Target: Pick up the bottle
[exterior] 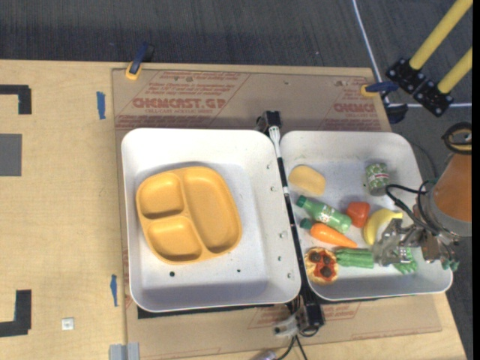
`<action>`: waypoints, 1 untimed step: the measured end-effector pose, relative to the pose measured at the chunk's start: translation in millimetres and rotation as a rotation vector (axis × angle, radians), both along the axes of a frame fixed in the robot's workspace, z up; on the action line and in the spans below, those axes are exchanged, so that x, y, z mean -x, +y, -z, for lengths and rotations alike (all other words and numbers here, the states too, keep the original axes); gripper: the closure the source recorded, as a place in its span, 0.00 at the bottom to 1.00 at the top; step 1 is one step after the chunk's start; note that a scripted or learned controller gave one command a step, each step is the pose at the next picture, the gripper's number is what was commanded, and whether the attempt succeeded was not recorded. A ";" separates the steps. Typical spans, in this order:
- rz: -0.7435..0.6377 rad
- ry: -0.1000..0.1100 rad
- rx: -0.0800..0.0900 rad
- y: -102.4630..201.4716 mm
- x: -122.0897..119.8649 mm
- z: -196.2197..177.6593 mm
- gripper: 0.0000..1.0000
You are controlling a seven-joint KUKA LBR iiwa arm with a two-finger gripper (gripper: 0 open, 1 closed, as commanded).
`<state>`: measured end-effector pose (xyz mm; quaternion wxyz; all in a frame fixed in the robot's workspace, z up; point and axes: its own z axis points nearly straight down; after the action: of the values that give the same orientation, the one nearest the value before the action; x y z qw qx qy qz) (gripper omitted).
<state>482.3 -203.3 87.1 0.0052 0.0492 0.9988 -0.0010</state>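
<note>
The bottle lay flat in the right bin, untouched between a potato and a carrot. The tool hovered low near the banana (whether its grip was apart or together, I cannot tell). The pick remained undone.

Yellow divided tray in left bin, green bottle among toy food in right bin, claw low beside banana

The arm reaches in from the right, its end effector lowered, orange band above.
</note>
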 end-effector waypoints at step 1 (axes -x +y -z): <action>-0.301 0.002 0.003 12.4 0.1 -0.1 1.00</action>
<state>482.2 -190.9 87.2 0.0043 -0.1013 0.9949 -0.0016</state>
